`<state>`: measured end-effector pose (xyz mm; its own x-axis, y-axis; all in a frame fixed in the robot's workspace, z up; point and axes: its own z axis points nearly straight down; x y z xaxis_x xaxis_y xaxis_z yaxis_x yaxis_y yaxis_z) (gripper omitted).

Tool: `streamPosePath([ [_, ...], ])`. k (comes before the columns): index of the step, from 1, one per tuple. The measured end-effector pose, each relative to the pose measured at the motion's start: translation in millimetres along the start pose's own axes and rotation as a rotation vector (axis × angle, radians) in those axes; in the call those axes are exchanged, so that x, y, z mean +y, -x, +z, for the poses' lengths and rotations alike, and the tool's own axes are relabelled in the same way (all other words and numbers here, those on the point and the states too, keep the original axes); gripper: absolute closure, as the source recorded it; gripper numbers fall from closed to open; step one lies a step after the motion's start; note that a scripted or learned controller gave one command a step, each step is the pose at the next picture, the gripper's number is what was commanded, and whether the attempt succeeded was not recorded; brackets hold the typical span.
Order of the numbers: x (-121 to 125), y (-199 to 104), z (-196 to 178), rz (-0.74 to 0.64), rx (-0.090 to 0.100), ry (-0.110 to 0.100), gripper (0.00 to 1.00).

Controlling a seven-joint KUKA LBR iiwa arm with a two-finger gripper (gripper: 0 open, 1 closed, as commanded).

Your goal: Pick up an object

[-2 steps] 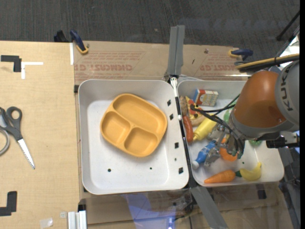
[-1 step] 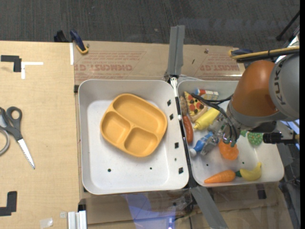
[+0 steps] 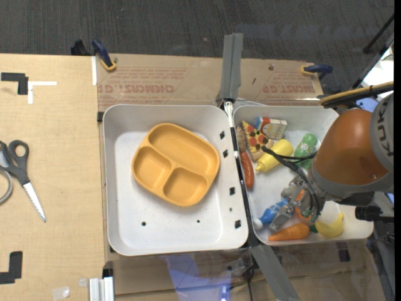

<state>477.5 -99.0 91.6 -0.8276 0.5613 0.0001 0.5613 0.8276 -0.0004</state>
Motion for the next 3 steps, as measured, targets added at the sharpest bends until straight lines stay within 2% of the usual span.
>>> streamPosePath([
  [1,0.5,1.2,-9.3,-0.002,-0.002,0.001,1.00],
  [2,23.7,34.6,-33.4,-0.007,-0.001,0.001,1.00],
  [3,23.6,34.6,-33.4,-0.007,-0.001,0.001,0.00],
])
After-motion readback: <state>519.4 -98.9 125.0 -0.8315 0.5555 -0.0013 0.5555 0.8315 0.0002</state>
